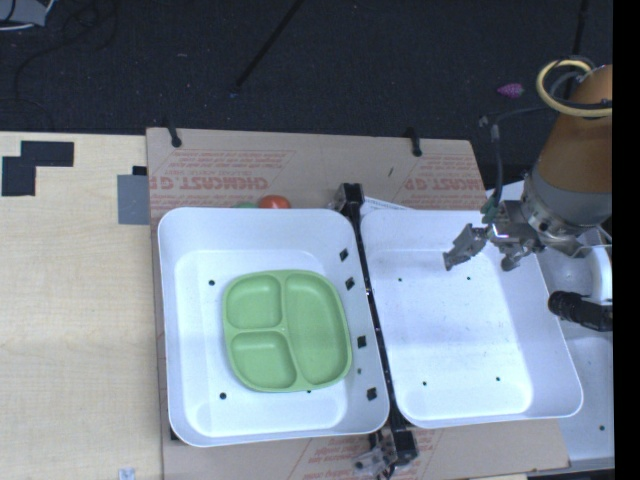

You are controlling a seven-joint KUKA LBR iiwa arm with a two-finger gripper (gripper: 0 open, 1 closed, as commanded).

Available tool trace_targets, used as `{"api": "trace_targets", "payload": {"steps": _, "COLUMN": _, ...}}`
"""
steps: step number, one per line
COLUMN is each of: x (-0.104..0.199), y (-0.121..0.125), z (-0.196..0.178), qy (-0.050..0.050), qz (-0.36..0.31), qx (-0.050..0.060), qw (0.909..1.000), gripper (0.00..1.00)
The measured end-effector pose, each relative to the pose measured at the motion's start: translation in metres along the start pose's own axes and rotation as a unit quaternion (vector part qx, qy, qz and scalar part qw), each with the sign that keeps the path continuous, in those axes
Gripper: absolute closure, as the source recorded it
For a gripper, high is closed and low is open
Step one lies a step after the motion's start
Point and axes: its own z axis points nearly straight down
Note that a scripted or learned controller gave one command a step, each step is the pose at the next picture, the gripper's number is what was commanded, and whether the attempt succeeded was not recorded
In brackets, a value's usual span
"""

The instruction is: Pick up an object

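A light green plate (288, 330) with three compartments lies flat in the left white bin (190, 268). My gripper (489, 254) hangs over the upper right part of the right white bin (480, 368), far from the plate. Its two dark fingers (462, 249) are spread apart and nothing is between them, so it is open. The grey arm with its orange band (580, 138) comes in from the right edge.
A small red round thing (274, 203) sits behind the left bin's far wall on the cardboard sheet (300, 168). A black divider (365, 308) runs between the bins. A black cylinder (582, 310) juts in at the right bin's right rim.
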Motion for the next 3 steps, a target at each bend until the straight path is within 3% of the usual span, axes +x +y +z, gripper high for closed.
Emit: {"api": "trace_targets", "payload": {"steps": 3, "x": -0.003, "y": 0.012, "z": 0.152, "qy": 0.001, "qz": 0.001, "qx": 0.003, "qw": 1.0, "gripper": 0.0}}
